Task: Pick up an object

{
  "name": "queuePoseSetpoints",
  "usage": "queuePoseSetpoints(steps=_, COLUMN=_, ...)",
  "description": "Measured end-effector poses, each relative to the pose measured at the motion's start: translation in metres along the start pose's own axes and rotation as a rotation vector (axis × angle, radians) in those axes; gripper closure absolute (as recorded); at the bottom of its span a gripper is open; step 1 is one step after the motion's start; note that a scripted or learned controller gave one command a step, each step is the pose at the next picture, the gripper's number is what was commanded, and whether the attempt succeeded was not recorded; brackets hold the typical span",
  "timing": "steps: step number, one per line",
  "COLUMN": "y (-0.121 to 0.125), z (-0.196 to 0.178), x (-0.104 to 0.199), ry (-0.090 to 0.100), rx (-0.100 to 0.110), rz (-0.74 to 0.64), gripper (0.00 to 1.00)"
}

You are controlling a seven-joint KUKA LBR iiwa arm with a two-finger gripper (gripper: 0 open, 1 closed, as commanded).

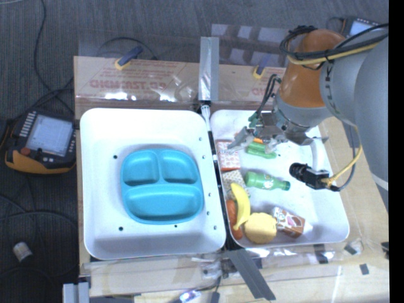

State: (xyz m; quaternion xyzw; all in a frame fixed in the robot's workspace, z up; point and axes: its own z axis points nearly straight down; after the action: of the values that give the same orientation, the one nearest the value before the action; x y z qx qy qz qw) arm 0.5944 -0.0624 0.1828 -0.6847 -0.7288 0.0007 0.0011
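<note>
- Frankly, I cannot tell from my feed whether the fingers are spread or pressed together; the gripper (262, 136) is a tangle of grey metal low over the back of the right bin (328, 223).
- Just under it I see a small green object (257, 150), partly covered by the gripper, and I cannot say if the two touch.
- Further forward in that bin lie a green bottle (267, 182) on its side, a red-and-white packet (228, 156) by the left wall, a banana (240, 198), a yellow lemon-like fruit (259, 228) and a small brown carton (289, 223).
- An orange item beside the banana is mostly hidden, so I leave it unnamed.
- The arm's (353, 74) bulk is cut off at the right edge.
- The left bin (101, 137) holds a blue divided tray (163, 185).
- Behind both bins, cardboard (139, 77) covers the tabletop; a pendant (41, 141) rests on dark carpet (63, 17) at the left.
</note>
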Motion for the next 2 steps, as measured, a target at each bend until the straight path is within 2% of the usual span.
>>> queuePoseSetpoints(steps=1, y=0.0391, z=-0.0208, x=-0.0575, ry=-0.003, rx=-0.001, rz=0.014, gripper=0.00)
queuePoseSetpoints(steps=2, y=0.0391, z=-0.0208, x=-0.0575, ry=-0.003, rx=-0.001, rz=0.015, gripper=0.00)
